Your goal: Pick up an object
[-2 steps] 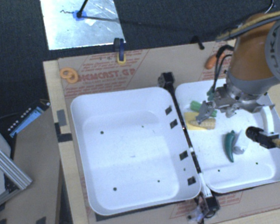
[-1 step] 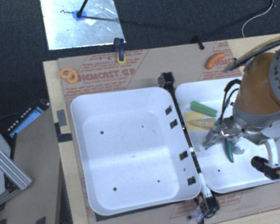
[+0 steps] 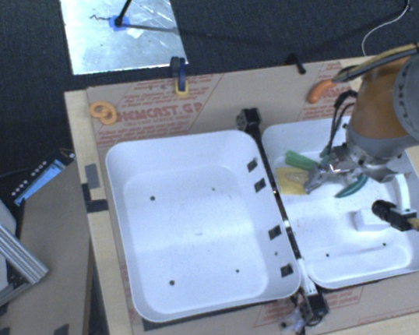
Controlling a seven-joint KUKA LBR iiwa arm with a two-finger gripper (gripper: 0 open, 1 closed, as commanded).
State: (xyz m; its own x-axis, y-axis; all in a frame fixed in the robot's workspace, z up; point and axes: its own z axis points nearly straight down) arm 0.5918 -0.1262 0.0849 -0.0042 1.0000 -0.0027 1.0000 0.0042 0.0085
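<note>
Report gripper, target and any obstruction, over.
Gripper low in right bin, at yellow object. Green object close behind it, teal object nearby. Grasp not confirmed.

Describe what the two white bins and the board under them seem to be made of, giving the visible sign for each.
Left bin and right bin: probably moulded plastic, smooth with a soft sheen. Their rounded corners and a bright glare patch suggest it. Board: looks like matt brown cardboard or fibreboard, with red print on it. Which of the two is unclear.
</note>
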